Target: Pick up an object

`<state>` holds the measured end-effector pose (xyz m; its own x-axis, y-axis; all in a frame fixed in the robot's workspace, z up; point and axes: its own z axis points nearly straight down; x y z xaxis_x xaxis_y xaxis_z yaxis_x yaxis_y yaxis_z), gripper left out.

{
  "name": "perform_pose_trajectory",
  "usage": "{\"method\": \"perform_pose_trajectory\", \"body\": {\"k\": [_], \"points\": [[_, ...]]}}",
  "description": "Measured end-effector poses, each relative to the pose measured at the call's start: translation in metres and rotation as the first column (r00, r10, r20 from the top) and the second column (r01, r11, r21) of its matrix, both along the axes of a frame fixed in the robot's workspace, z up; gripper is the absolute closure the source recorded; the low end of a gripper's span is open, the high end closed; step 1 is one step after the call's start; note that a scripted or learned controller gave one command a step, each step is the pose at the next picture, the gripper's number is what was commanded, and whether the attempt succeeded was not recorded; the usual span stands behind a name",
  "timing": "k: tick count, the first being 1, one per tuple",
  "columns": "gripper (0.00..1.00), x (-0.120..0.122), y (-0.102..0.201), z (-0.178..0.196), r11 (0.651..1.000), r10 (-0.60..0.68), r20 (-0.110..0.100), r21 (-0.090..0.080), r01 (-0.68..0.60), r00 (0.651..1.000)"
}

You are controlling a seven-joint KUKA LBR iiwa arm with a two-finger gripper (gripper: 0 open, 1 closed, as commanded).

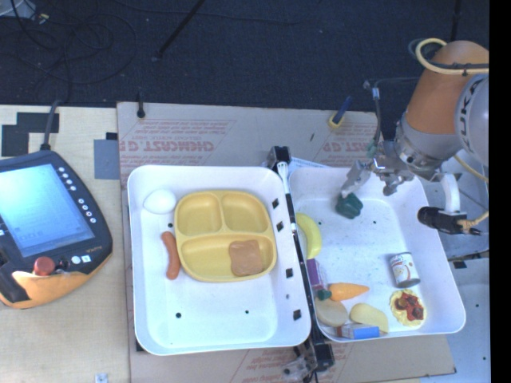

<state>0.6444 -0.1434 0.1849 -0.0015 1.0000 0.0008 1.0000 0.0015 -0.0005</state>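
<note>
End effector, fingers spread apart, hovers above a dark green object; the cardboard reads "CHEMCRAFT G.P."

I read this as a robotics lab: teach pendant beside cardboard-covered bench, loose cables, toy food in white bins.

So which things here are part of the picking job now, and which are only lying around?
In the job:
- gripper
- dark green object just below it
- right bin

Lying about:
- banana
- carrot
- can
- yellow tray
- sausage
- white egg
- tablet
</note>
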Motion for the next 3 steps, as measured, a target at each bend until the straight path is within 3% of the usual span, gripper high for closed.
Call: {"method": "perform_pose_trajectory", "body": {"k": [1, 2, 3], "points": [[0.0, -0.001, 0.013, -0.097, 1.0, -0.001, -0.001, -0.001, 0.001, 1.0], [0.0, 0.0, -0.024, -0.019, 1.0, -0.002, 0.0, -0.002, 0.002, 1.0], [0.0, -0.001, -0.022, -0.055, 1.0, -0.001, -0.003, 0.0, 0.001, 1.0]]}}
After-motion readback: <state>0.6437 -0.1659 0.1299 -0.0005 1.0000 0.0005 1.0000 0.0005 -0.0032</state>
